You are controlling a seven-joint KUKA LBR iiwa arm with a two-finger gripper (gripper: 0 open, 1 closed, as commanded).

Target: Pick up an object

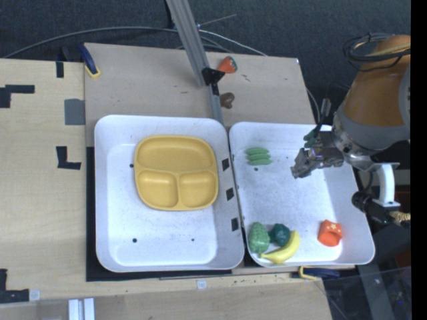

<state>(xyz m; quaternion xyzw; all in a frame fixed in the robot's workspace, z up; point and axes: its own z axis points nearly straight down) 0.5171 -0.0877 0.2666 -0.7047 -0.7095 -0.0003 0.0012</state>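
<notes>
In the right bin (347, 252) lie a green ridged object (257, 155) near the back left, a light green vegetable (257, 237), a dark green round item (279, 233) and a yellow banana (285, 249) at the front left, and an orange-red object (329, 233) at the front right. My gripper (301, 167) hangs over the middle right part of this bin, right of the ridged green object and apart from it. Nothing shows between its fingers.
The left bin (113, 245) holds a yellow three-compartment plate (176, 171). A grey pole (188, 29) with a clamp rises behind the bins, with a small orange item (228, 64) and a brown one (227, 100) on the bench beside it.
</notes>
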